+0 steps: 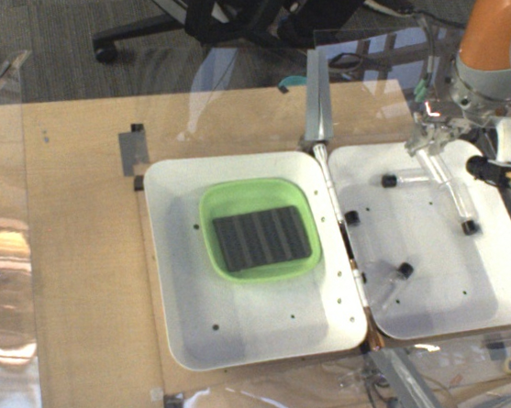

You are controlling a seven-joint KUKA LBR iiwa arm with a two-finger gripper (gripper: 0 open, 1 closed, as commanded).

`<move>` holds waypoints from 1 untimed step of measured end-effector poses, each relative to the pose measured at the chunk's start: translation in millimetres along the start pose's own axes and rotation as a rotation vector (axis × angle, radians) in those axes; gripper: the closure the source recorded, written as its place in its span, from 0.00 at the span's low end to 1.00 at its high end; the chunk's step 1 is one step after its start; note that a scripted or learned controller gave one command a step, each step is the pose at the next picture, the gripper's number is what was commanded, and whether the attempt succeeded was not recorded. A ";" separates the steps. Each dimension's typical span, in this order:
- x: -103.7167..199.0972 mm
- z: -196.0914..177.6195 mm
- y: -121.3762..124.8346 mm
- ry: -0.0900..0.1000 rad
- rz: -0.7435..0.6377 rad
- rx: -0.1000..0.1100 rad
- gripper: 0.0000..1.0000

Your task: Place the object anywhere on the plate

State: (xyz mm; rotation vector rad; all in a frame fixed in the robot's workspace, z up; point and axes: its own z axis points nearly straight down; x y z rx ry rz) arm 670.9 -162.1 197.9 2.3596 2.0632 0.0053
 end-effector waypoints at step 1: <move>-0.1 -0.1 0.0 0.000 0.000 0.000 0.00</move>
